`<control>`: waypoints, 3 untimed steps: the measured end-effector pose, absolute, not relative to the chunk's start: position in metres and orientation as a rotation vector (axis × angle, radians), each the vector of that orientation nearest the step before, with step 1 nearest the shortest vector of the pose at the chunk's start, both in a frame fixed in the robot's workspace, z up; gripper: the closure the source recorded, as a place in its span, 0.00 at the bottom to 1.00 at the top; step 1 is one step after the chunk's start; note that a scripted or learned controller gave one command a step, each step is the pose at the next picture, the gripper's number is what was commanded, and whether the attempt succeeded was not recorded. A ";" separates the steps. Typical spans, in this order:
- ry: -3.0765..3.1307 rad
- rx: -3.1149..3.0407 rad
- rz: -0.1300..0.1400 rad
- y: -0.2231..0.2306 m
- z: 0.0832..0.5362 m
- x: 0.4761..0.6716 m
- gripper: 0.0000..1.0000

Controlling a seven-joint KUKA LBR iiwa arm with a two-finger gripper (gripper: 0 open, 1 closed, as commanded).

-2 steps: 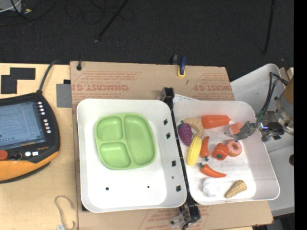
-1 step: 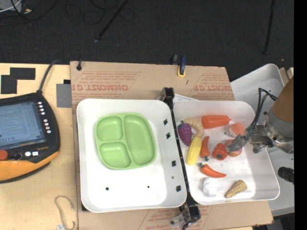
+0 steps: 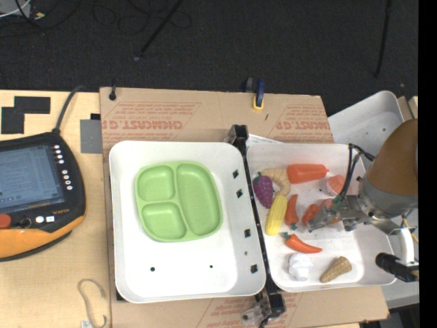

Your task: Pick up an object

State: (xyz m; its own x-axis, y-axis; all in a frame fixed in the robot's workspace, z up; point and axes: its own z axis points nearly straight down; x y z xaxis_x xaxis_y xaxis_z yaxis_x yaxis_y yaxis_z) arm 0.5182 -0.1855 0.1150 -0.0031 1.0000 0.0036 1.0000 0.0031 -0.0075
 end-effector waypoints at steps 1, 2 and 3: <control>-2.222 -2.216 0.002 -0.182 0.086 0.519 0.00; -2.217 -2.222 0.000 -0.184 0.098 0.519 1.00; -2.221 -2.223 -0.001 -0.178 0.144 0.514 1.00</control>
